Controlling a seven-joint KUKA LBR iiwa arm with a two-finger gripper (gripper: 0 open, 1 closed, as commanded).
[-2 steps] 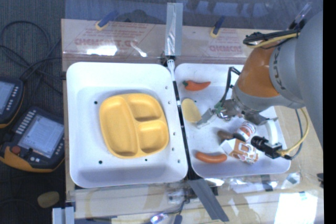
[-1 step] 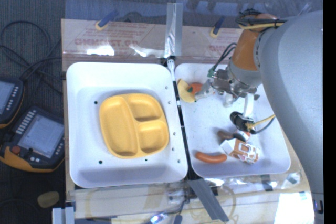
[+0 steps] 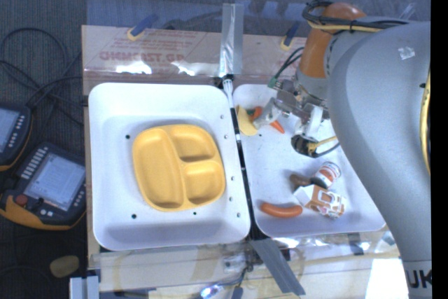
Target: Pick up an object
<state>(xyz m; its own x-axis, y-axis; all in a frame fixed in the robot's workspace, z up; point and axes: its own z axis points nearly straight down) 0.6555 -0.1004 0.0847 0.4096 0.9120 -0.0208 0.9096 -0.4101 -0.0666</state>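
Look at your two white bins. The left bin (image 3: 105, 150) holds a yellow tray (image 3: 178, 166) with three parts. The right bin (image 3: 364, 217) holds a sausage (image 3: 281, 209), a red and white carton (image 3: 323, 201), a brown piece (image 3: 301, 181), a small orange bit (image 3: 277, 127) and a yellow piece (image 3: 246, 121) by the wall. Your gripper (image 3: 290, 108) hangs over the far end of the right bin.

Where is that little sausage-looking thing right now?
The sausage lies in the right bin, near its front edge, just left of the red-and-white carton and well in front of the gripper.
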